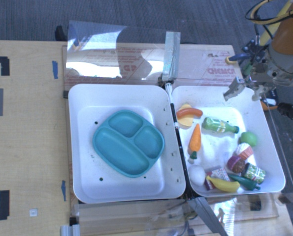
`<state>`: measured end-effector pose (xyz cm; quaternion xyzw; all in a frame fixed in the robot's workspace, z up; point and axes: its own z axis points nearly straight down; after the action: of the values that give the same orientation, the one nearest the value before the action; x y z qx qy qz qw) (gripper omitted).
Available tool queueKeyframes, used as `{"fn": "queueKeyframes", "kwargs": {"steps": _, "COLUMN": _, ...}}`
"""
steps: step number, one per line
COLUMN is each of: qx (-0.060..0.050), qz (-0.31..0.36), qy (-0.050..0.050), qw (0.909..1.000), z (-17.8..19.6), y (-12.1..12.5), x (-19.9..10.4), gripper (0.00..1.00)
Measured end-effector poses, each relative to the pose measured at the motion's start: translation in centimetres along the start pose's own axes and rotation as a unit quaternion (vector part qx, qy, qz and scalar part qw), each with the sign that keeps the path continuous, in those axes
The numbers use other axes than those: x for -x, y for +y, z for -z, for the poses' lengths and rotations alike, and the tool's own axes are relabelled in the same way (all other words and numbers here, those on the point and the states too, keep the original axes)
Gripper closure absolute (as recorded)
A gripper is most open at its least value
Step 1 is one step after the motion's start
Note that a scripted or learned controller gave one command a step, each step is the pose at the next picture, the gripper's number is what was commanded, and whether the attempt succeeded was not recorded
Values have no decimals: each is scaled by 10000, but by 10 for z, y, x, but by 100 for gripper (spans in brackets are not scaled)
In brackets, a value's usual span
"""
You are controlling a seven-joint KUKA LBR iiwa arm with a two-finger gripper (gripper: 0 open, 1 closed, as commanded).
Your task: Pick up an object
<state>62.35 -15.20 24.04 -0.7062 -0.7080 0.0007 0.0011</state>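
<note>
**Operator:** Where's the arm sitting right now?

**Spotter:** You'll find it at the upper right, reaching in over the far right corner of the right bin (276, 146). The orange band shows near the top edge, with yellow and black cables looped above it. The gripper (244, 88) hangs below the wrist, just above the bin's back rim. You can see two grey fingers (232, 91) spread apart with nothing between them, so it's released and carrying nothing.

**Operator:** And the objects? Which way do they lie?

**Spotter:** All of them are in the right bin. Nearest the gripper you have the green bottle (219, 126), lying on its side, long axis running left to right, with a slight downward tilt toward its narrow neck on the right. To its left, the carrot (195, 140) lies nearly straight along the bin's depth, orange body toward the back, green end toward you. Above the carrot, the hot dog (188, 113) lies crosswise, close to the divider between the bins. The green ball (248, 139) sits beside the right wall.

**Operator:** What about the near corner?

**Spotter:** You've got a crowded pile there. The yellow banana (223, 184) lies roughly left to right along the front wall, and the white egg (197, 174) is just left of it. A green can (254, 173) lies tilted at the right of the pile. The other pieces overlap too much for me to tell apart.

**Operator:** Left side?

**Spotter:** The left bin (82, 107) holds a teal divided plate (129, 142), lying flat, well apart from the gripper.
</note>
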Motion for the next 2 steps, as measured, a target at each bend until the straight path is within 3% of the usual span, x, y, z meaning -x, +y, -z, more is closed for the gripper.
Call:
{"fn": "queueKeyframes", "kwargs": {"steps": 1, "qx": -42, "qz": -230, "qy": 6, "qw": 9997, "z": -124, "y": -9, "x": -42, "gripper": 0}}
{"fn": "queueKeyframes", "kwargs": {"steps": 2, "qx": 46, "qz": 140, "qy": -5, "qw": 9999, "z": -154, "y": -49, "x": -52, "gripper": 0}}
